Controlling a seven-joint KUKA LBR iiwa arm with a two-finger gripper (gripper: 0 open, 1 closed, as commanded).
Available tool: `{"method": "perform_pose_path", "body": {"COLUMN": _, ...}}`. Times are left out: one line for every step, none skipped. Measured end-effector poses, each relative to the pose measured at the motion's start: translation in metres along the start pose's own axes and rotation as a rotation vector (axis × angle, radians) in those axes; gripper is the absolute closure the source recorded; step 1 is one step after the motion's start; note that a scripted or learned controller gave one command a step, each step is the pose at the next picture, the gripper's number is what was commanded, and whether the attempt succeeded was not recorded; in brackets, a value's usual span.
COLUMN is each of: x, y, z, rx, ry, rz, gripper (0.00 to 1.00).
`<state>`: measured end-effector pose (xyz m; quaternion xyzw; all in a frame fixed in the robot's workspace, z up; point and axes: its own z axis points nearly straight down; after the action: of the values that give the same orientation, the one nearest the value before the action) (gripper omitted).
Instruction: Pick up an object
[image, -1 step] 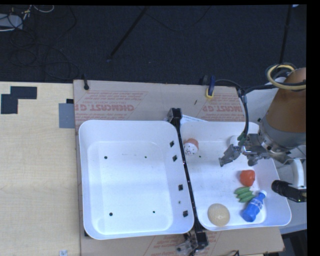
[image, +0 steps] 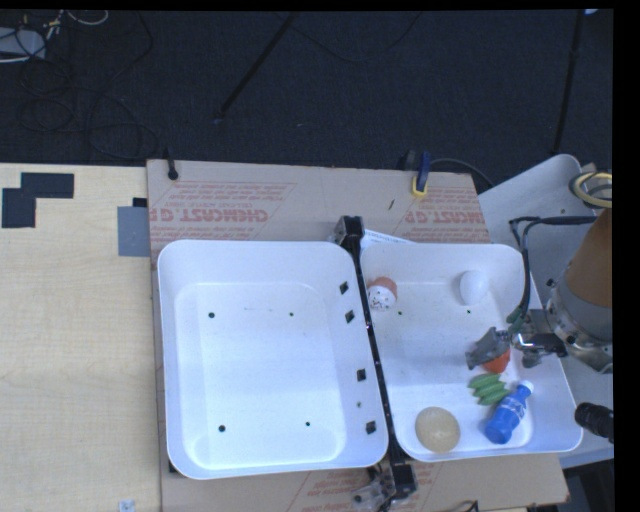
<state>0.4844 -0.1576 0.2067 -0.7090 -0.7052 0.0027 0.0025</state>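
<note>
Leftmost, the left bin (image: 180, 300) shows bare floor. Next, the right bin (image: 440, 290) holds a speckled ball (image: 381, 294) far-left, white ball (image: 471, 286) far-right, beige ball (image: 437, 428) near, then green object (image: 488, 388) and blue bottle (image: 507, 415). Above these, the gripper (image: 492, 350) hovers; I cannot tell its state.

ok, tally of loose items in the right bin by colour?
White ball: 1
White-and-orange speckled ball: 1
Beige ball: 1
Blue bottle: 1
Green piece: 1
Orange piece by the gripper: 1
Total: 6
</note>
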Motion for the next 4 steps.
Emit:
{"method": "perform_pose_path", "body": {"x": -0.048, "y": 0.029, "z": 0.081, "rx": -0.001, "ry": 0.001, "rz": -0.003, "gripper": 0.00}}
{"method": "perform_pose_path", "body": {"x": -0.055, "y": -0.007, "z": 0.121, "rx": -0.005, "ry": 0.002, "rz": -0.004, "gripper": 0.00}}
{"method": "perform_pose_path", "body": {"x": -0.056, "y": 0.022, "z": 0.105, "rx": -0.007, "ry": 0.000, "rz": -0.007, "gripper": 0.00}}
{"method": "perform_pose_path", "body": {"x": -0.055, "y": -0.002, "z": 0.094, "rx": -0.003, "ry": 0.002, "rz": -0.004, "gripper": 0.00}}
